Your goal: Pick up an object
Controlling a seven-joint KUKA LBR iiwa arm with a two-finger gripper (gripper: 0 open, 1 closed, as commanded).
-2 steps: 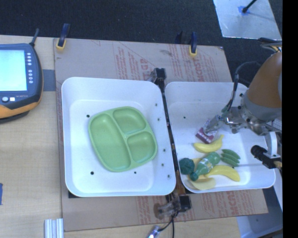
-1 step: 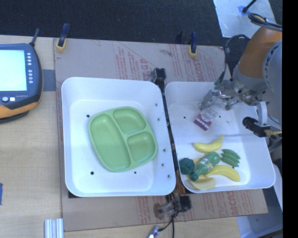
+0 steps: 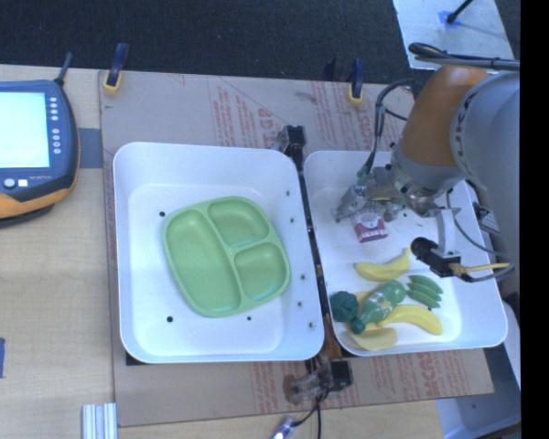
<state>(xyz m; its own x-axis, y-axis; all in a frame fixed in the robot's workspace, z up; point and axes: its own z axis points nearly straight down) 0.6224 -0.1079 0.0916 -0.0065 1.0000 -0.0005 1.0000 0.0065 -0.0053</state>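
My gripper hangs over the back part of the right bin, below the grey arm with its orange band. A small red and white packet shows just in front of the gripper, close under it; whether they touch is unclear. Nearer the front lie a yellow banana, a second banana, a green bottle-like toy, a dark green broccoli, a green bean pod and a pale yellow piece.
The left bin holds a light green divided plate. A control pendant with a screen rests on the bench at far left. Clamps hold the board's back edge.
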